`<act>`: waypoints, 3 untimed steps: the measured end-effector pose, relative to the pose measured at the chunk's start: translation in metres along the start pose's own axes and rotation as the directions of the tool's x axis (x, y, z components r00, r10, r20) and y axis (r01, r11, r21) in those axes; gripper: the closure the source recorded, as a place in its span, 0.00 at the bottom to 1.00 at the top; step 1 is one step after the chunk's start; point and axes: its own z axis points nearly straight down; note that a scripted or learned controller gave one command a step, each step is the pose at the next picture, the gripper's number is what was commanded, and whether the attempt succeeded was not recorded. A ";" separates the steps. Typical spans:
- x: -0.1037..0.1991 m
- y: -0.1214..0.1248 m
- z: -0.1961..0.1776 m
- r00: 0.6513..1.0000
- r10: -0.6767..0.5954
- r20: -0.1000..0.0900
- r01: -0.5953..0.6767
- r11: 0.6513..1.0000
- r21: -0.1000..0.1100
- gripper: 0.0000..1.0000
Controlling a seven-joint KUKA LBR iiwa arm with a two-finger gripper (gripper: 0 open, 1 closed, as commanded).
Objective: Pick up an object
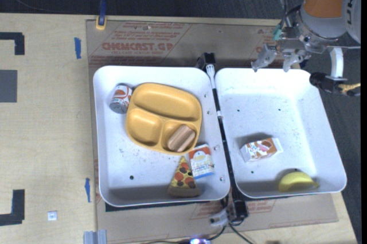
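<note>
My gripper (pixel 274 62) hangs over the far rim of the right bin (pixel 321 116), fingers spread open with nothing between them. In that bin a small white and red packet (pixel 261 149) lies near the middle front, and a yellow banana (pixel 296 181) rests at the front right. The left bin (pixel 109 139) holds a yellow divided plate (pixel 155 108) with a hot dog (pixel 180 138) in one compartment. A small can (pixel 120 98) lies at the plate's left. A pizza slice (pixel 183 177) and a small carton (pixel 201 162) sit at the front.
Both bins rest on a brown cardboard sheet (pixel 143 42) on the pale bench. A black clamp (pixel 206 60) joins the bins at the far side, and cables bunch at the near edge (pixel 229 214). Blue tape marks (pixel 77 47) dot the bench's left.
</note>
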 end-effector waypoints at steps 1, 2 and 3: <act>0.009 -0.025 0.134 1.000 0.000 0.001 0.000 1.000 -0.004 0.00; -0.022 -0.083 0.141 1.000 0.001 0.003 -0.001 1.000 -0.010 0.00; 0.013 -0.115 0.140 1.000 0.001 0.004 -0.001 1.000 -0.014 0.00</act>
